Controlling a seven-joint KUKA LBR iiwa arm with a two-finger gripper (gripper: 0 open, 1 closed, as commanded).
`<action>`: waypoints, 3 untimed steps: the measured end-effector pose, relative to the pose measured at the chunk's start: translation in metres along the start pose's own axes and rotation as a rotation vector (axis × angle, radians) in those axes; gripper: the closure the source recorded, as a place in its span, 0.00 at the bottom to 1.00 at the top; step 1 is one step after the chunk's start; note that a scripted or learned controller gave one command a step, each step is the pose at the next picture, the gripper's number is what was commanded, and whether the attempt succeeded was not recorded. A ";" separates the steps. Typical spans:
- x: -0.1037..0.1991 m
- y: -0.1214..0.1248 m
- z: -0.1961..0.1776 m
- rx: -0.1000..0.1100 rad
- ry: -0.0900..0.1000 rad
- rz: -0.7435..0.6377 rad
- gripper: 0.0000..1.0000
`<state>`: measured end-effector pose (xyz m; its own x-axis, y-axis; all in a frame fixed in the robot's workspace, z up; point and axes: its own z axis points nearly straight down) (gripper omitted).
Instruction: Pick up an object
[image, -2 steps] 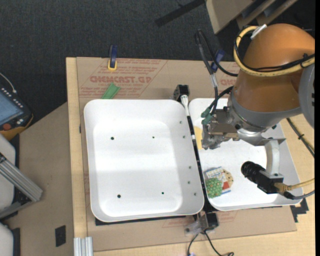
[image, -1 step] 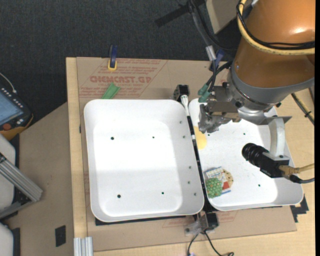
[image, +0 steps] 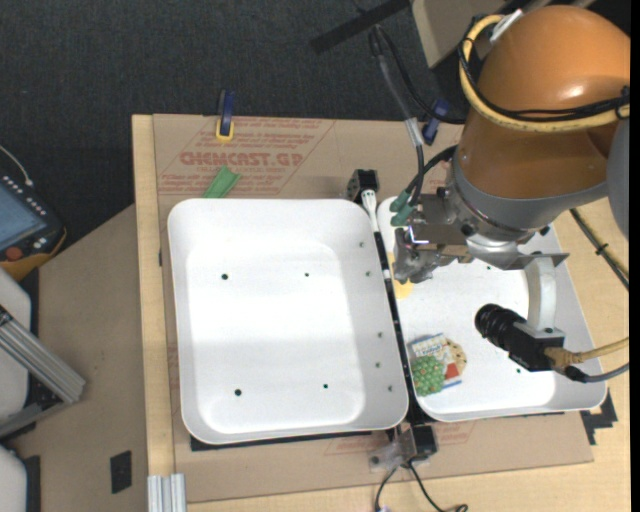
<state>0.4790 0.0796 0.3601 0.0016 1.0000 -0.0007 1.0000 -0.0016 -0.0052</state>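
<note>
Gripper (image: 408, 268) is hanging low in the right bin (image: 480, 395), against its left wall, likely going for the small yellow piece (image: 403, 291) tucked under it; can't tell its opening. Green-and-red packet (image: 438, 362) is lying loose nearby, toward the front.

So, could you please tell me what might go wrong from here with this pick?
1. The pincer hangs close by the right-hand bin's inner wall; coming down there, it may catch the rim.
2. The small yellow piece beneath it looks tiny and tucked by that wall, so it could slip away.
3. The colourful flat packet lies apart, nearer the front; a descent here would probably miss it.
</note>
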 end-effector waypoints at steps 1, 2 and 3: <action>-0.015 0.000 0.045 0.001 0.000 0.001 1.00; 0.027 0.001 -0.022 -0.013 0.003 -0.006 1.00; 0.077 0.000 -0.038 -0.009 0.003 -0.007 1.00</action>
<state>0.4793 0.1566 0.3978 -0.0057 1.0000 0.0020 1.0000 0.0057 0.0042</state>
